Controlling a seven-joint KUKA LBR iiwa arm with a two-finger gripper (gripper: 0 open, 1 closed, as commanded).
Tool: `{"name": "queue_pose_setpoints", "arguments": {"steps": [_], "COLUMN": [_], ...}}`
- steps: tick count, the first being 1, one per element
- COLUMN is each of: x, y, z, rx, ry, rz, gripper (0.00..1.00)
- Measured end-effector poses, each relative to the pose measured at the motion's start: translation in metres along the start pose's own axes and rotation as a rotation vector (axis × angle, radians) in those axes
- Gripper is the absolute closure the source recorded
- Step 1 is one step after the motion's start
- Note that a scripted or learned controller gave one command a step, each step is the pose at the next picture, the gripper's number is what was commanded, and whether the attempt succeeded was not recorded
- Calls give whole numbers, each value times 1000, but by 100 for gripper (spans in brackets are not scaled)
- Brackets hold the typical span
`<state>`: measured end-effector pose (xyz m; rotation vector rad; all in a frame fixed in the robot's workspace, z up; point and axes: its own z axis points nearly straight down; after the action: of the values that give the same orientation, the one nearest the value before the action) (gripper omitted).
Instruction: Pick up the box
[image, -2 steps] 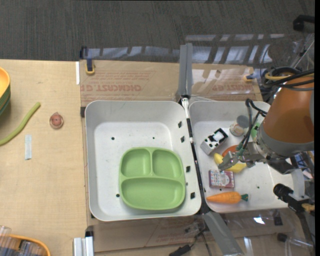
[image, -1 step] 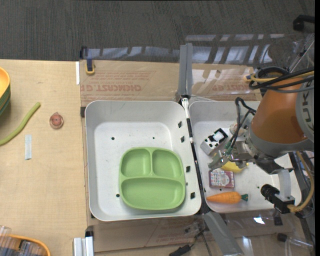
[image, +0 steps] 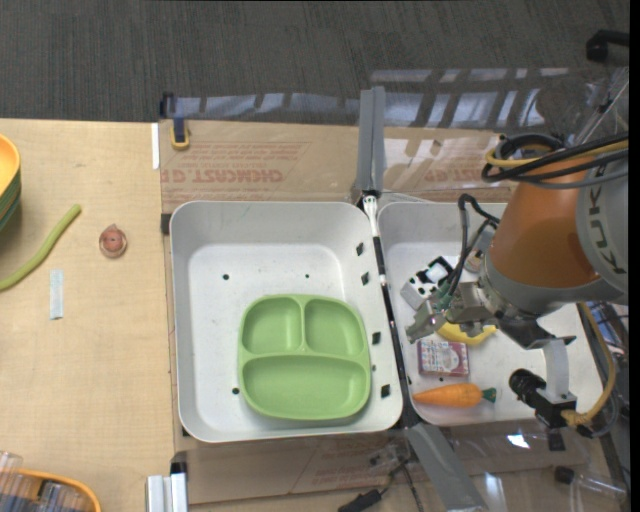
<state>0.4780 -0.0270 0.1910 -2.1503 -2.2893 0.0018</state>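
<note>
The box (image: 441, 356) is small and pink with a pale label. It lies flat in the right bin (image: 395, 232), near the bin's front left. My gripper (image: 427, 318) hangs just behind the box, over its far edge, at the end of the grey and orange arm. Nothing can be made out between the gripper's tips. A yellow banana-shaped piece (image: 470, 333) lies right beside the gripper, partly under the wrist. The arm hides much of the right bin's right half.
An orange carrot (image: 452, 396) lies in front of the box by the bin's front wall. A black and white item (image: 433, 274) sits further back. The left bin (image: 200, 300) holds a green divided plate (image: 303, 357). A green bean (image: 40, 250) and a pink piece (image: 113, 241) lie on the wooden bench.
</note>
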Motion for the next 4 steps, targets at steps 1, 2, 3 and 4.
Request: {"name": "queue_pose_setpoints", "arguments": {"steps": [1,2,3,4], "x": [-21,-2,-5,-7], "y": [-2,0,-1,-1], "z": [0,0,1,1], "rx": [2,0,2,3], "ry": [0,-1,-1,-1], "rz": [-86,107,49,-11], "gripper": [0,0,0,0]}}
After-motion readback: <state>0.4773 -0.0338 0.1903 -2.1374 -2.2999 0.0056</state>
